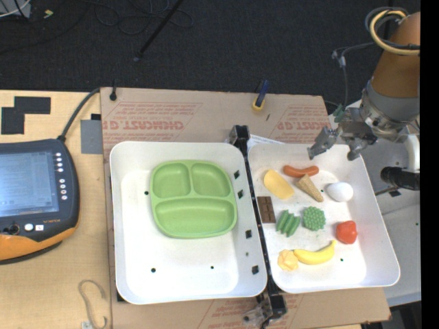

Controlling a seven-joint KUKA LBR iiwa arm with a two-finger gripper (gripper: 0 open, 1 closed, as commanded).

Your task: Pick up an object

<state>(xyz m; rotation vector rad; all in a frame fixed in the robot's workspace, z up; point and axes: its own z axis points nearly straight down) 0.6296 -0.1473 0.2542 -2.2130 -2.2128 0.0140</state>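
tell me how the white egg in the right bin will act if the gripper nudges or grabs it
The egg looks smooth and rounded, so it will probably roll when nudged and may slip from the fingers. It touches the cone, which might stop it rolling left.

Dark floor (pixel 206 33) behind my bench, cables (pixel 130 12) strewn across it. Cardboard sheet (pixel 199 118) covers the benchtop; teach pendant (pixel 34 194) lies at its left, screen lit.
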